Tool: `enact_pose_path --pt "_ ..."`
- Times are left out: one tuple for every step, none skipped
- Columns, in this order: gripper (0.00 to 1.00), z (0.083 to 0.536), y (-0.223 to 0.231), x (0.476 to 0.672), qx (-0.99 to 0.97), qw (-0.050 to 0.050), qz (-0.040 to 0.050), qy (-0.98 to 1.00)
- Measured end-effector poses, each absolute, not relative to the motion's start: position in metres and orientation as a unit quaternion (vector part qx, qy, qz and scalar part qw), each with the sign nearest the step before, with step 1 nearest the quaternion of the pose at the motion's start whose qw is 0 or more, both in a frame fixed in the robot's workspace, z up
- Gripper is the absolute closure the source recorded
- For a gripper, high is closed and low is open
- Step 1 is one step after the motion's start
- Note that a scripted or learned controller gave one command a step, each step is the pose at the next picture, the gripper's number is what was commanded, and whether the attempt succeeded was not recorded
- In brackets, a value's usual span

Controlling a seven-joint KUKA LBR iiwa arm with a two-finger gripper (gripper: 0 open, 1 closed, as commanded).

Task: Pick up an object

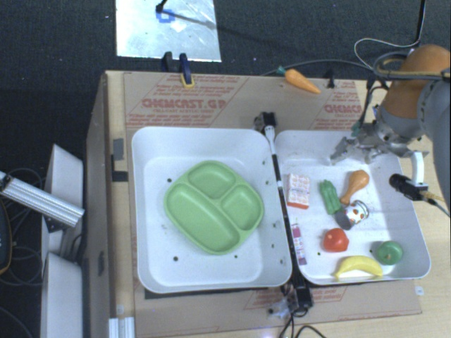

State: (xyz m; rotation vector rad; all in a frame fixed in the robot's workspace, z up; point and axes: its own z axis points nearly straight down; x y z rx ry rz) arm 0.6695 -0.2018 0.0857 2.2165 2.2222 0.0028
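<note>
Hovering at the upper right of the frame, the end effector sits over the top part of the right bin; its metal fingers look spread apart with nothing between them, and the grey arm with its orange band rises behind it. Just below it in that bin lie the loose objects: an orange drumstick-shaped toy, a green pod-like piece beside it, a white and red packet further left, a small dark and white item, a red tomato, a green apple and a yellow banana near the lower edge. In the left bin rests a green divided plate. An orange carrot lies on the desk above the bins.
</note>
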Motion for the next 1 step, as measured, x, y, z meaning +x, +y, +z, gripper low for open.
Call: enact_pose_path --pt "0.00 0.0858 -0.2043 0.6696 0.706 0.000 0.0015 0.708"
